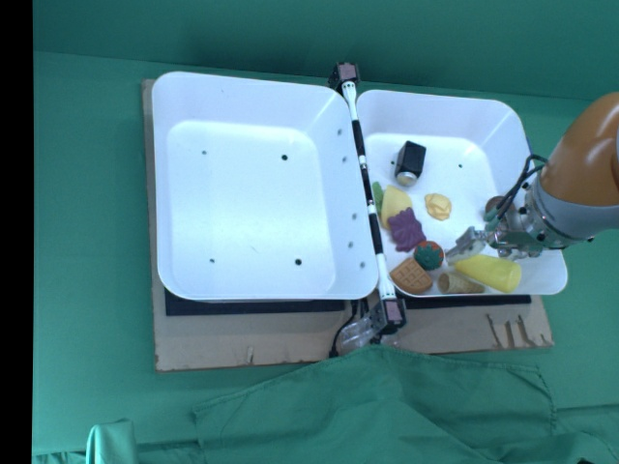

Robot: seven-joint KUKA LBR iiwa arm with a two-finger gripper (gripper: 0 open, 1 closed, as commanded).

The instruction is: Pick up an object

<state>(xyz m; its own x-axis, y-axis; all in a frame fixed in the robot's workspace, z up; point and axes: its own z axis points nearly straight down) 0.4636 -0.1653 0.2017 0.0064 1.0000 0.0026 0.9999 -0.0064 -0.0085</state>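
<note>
Reaching in from three o'clock, the gripper [471, 243] hangs low over the right bin [484, 119], near that bin's five o'clock corner; whether it is spread or pressed together cannot be told. Its tip sits just beside the yellow wedge-shaped toy [490, 272], at that toy's eleven o'clock, with nothing visibly pinched. Behind it the grey arm with its orange band [590, 153] crosses the bin's three o'clock wall.

All the toys lie in the right bin, crowded toward its six and nine o'clock sides: a black can-like block [410, 161] near the middle, a small yellow shell shape [438, 206] at the block's five o'clock, a yellow fruit [395, 202] touching a purple grape bunch [406, 230], a red-and-green berry [428, 254], a waffle-patterned piece [411, 276] and a tan cylinder [457, 283] against the near wall. The bin's twelve o'clock half is open floor.

Beside it, the left bin [251, 182] shows bare white floor with a few dark dots. Both bins rest on a cardboard sheet [242, 351] on a green cloth bench [87, 259]; rumpled green fabric [387, 404] lies at six o'clock.
</note>
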